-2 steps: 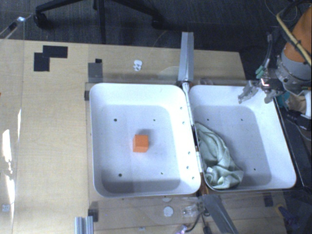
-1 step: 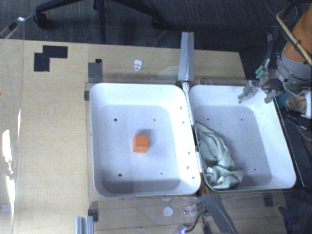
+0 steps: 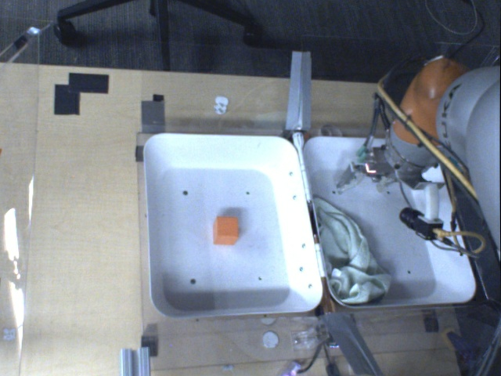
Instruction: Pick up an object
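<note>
An orange cube (image 3: 226,230) lies near the middle of the left white bin (image 3: 168,288). A crumpled pale green cloth (image 3: 350,255) rests against the left wall of the right white bin (image 3: 454,288), toward its front. My gripper (image 3: 357,175) hangs over the back part of the right bin, above and behind the cloth and apart from it. The grey arm with its orange band (image 3: 427,100) reaches in from the right.
A metal bar (image 3: 298,92) stands behind the divide between the bins. Black cables (image 3: 427,225) loop from the arm over the right side of the right bin. A chair base (image 3: 156,6) sits on the dark floor beyond the bench.
</note>
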Controlling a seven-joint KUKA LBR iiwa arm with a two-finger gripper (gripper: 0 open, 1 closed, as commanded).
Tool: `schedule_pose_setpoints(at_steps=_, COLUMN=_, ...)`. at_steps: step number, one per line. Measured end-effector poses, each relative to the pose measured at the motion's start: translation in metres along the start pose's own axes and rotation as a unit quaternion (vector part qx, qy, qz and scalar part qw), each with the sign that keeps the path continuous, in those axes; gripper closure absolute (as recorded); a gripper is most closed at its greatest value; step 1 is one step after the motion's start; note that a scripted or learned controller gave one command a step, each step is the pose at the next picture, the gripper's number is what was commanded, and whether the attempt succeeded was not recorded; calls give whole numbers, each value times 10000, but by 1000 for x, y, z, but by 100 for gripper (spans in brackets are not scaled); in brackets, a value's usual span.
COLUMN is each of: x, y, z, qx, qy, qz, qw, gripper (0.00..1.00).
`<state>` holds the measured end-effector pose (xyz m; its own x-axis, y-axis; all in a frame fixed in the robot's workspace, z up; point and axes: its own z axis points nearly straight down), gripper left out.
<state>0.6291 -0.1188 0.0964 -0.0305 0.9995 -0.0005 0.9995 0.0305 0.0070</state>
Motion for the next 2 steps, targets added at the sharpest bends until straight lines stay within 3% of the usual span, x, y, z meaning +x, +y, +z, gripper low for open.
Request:
schedule_pose_setpoints(at_steps=1, x=2, y=2, z=-11, qx=-23, qy=4, qz=-14, qw=10000, gripper=100)
schedule_pose_setpoints(at_steps=2, x=42, y=32, z=-89, qx=17, qy=-8, qz=2991, qw=9542, gripper=100)
